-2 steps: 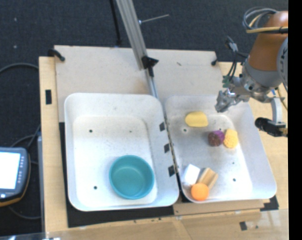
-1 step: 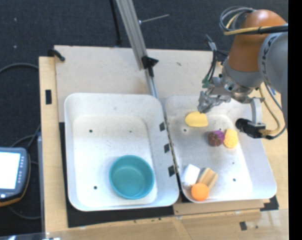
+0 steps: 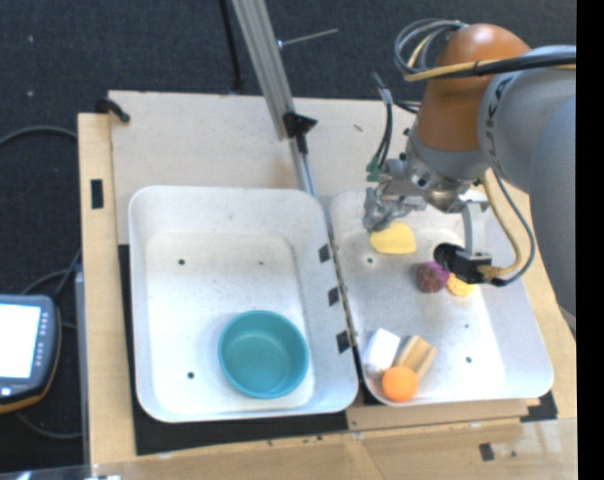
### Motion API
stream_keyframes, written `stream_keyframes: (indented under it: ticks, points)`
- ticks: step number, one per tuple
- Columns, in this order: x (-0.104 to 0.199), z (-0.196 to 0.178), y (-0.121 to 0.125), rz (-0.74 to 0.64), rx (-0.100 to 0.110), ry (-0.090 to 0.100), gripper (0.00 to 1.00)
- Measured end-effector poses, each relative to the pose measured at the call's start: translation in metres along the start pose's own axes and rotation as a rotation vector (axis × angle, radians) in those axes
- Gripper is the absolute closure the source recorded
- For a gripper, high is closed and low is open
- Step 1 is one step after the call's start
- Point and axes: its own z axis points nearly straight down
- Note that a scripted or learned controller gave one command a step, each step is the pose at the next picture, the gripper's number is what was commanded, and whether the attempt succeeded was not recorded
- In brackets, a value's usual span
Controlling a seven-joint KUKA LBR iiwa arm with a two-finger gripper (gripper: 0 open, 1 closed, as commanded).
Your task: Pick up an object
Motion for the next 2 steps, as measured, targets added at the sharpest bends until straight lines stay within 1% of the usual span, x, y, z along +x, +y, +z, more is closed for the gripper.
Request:
stream_keyframes:
  ticks: [1,2]
  points:
    - [0.055,-0.016,-0.007,-0.001,-0.002,0.001,1.00]
    - [0.112,-0.012,-0.003,-0.001,-0.001,0.001,1.00]
